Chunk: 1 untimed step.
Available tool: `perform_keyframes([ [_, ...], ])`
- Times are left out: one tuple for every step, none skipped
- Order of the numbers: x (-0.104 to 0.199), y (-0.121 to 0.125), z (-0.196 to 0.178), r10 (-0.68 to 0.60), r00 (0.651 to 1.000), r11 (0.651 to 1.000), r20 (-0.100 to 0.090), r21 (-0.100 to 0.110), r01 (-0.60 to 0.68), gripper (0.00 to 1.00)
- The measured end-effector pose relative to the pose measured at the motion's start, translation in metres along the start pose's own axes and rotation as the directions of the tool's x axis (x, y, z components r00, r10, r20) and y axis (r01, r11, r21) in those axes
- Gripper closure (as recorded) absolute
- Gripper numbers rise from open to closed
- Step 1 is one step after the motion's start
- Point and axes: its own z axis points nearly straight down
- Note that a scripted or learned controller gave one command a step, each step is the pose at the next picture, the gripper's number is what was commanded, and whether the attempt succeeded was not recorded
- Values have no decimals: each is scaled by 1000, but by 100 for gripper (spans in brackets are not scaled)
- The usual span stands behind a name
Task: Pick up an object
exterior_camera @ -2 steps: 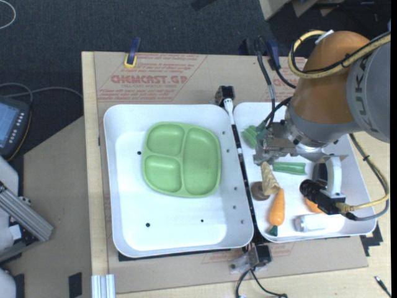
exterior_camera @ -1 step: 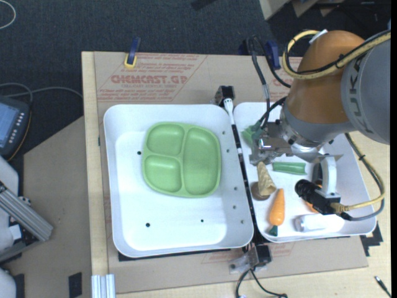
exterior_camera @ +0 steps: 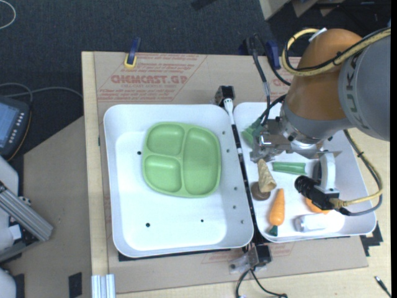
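The right bin (exterior_camera: pixel 347 225) holds several small objects: an orange carrot (exterior_camera: pixel 277 207), a tan stick-shaped piece (exterior_camera: pixel 267 176) with a brown end (exterior_camera: pixel 259 193), a green bar (exterior_camera: pixel 289 166), a green item (exterior_camera: pixel 253 134) at the left wall, and a white piece (exterior_camera: pixel 309 223) near the front. My gripper (exterior_camera: pixel 268 145) hangs low over the bin's left part, just above the tan piece and beside the green item. The wrist body hides the fingers. A green divided plate (exterior_camera: pixel 183 159) lies in the left bin (exterior_camera: pixel 124 185).
The grey and orange arm (exterior_camera: pixel 329 85) covers the back of the right bin. A black cable (exterior_camera: pixel 322 197) with an orange fitting loops over the bin's right side. A divider rail (exterior_camera: pixel 239 160) with clamps separates the bins. A cardboard sheet (exterior_camera: pixel 149 73) lies beneath both.
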Motion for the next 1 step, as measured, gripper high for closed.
perform_keyframes([
  [1,-15,9,0,1000,1000,-2,5,0,100],
])
